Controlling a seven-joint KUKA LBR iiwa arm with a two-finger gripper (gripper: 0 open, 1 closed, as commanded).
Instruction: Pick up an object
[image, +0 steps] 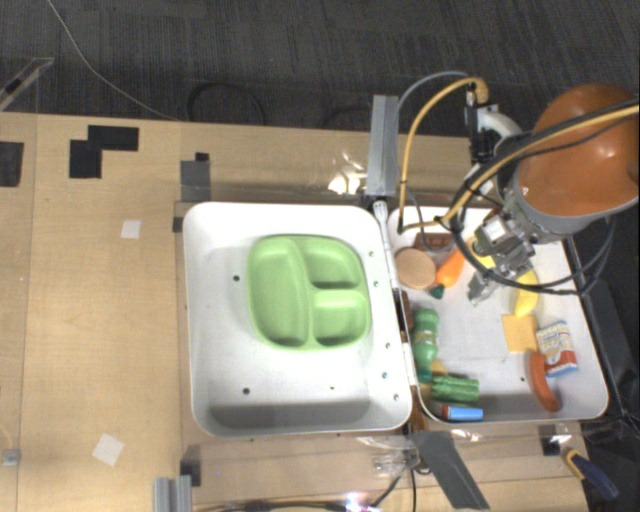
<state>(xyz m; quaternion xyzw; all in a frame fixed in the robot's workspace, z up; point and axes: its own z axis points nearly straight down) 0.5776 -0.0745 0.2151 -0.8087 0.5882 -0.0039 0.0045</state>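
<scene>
The right bin (590, 400) holds several toy foods. A tan round piece (414, 268) and an orange carrot (450, 268) lie at its upper left. A yellow banana (523, 297) and a flat yellow cheese slice (519, 332) sit near its middle. A small printed carton (556, 346) and a red sausage (543, 383) are at the right. My gripper (492, 268) hangs low over the bin's upper middle, between the carrot and the banana, and nothing shows in its grasp.
The left bin (210, 400) holds a green divided plate (305, 290). Green pieces (427, 335), a green cucumber (452, 386) and a blue piece (463, 411) lie along the right bin's left and front side. Cables loop above the wrist.
</scene>
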